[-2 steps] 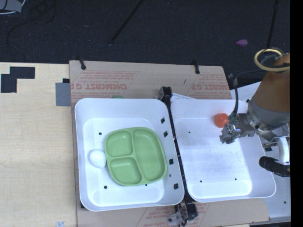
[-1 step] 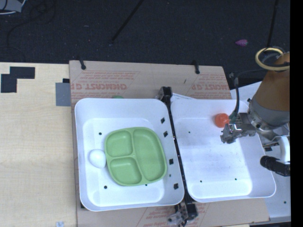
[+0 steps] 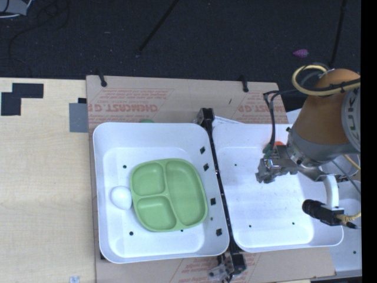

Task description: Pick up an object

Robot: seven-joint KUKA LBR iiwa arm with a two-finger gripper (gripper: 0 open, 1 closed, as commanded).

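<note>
Currently left bin [image 3: 106, 158]: one green plate [image 3: 168, 194], one white ball [image 3: 121, 197].

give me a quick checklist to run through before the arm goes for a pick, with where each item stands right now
1. Something to pick is in view: ok. A green divided plate and a white ball lie in the left bin.
2. Ball lies free for a grasp: not ok, it sits against the plate's left edge.
3. Gripper is above a target: not ok, it is over the right bin.
4. Gripper is carrying nothing: cannot tell.
5. Route to the left bin: cannot tell whether the gripper would clear the divider between the bins.
</note>
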